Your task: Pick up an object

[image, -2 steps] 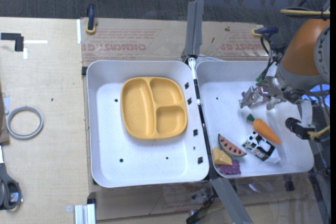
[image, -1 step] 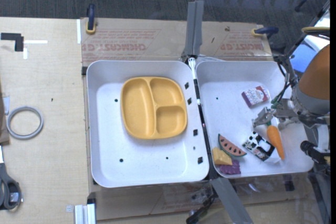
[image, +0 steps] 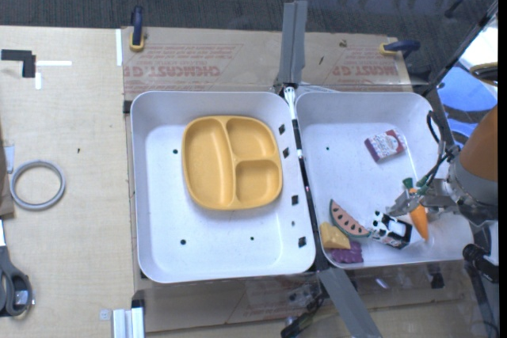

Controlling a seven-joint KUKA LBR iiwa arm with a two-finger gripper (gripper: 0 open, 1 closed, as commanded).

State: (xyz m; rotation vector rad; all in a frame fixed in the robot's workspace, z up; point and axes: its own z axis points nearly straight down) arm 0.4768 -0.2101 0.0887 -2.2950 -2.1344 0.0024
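My gripper (image: 405, 205) hangs low over the front right part of the right bin (image: 348, 123), with the arm coming in from the right. Right beside it, and partly under it, lies an orange toy carrot (image: 421, 225) with a green top. A black and white toy (image: 394, 230) sits just left of the carrot. Further left along the bin's front lie a watermelon slice (image: 347, 219), a yellow cheese wedge (image: 333, 236) and a purple piece (image: 347, 253). A small red and white packet (image: 386, 146) rests toward the back of the bin.
The left bin (image: 158, 233) holds a yellow divided plate (image: 232, 162). On the bench to the left lie a grey tape ring (image: 34, 184) and scissors (image: 13, 289). Cables run along the right bin's right wall beside the arm.
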